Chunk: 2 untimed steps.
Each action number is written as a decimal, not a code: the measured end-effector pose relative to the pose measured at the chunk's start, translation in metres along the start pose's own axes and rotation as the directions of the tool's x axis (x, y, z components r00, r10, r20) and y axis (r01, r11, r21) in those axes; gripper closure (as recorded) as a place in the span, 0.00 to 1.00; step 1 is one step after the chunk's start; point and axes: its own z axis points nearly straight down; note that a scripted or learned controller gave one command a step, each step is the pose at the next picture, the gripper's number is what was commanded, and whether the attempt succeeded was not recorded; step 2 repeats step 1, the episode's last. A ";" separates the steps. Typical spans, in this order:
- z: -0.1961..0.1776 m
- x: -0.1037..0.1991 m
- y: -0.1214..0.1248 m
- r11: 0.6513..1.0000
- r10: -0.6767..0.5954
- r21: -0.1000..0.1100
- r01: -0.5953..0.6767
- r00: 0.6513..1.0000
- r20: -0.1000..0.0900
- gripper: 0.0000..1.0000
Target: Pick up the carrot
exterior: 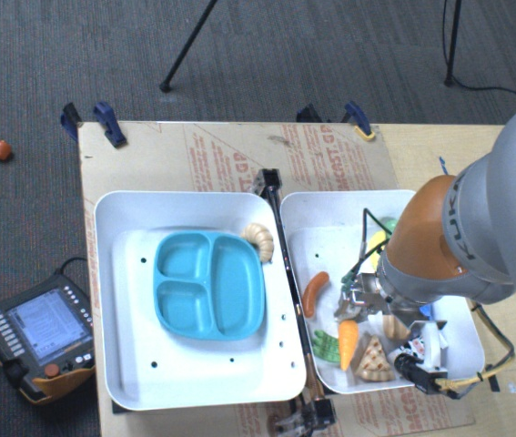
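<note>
We see two bins side by side. In the left bin [112,335] lies a tray [209,285]. In the right bin [330,209], the carrot [349,343] lies near us, right of the sausage [315,293], left of the pizza slice [373,360].

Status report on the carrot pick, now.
Claw low in the right bin, just above the carrot. Carrot lying on the bin floor, not held. Crowded: green pod on one side, pizza slice on the other.
</note>
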 end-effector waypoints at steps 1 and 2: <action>-0.100 0.033 0.001 0.945 0.326 -0.002 -0.326 0.945 0.000 1.00; -0.100 0.033 0.001 0.945 0.326 -0.002 -0.326 0.945 0.000 1.00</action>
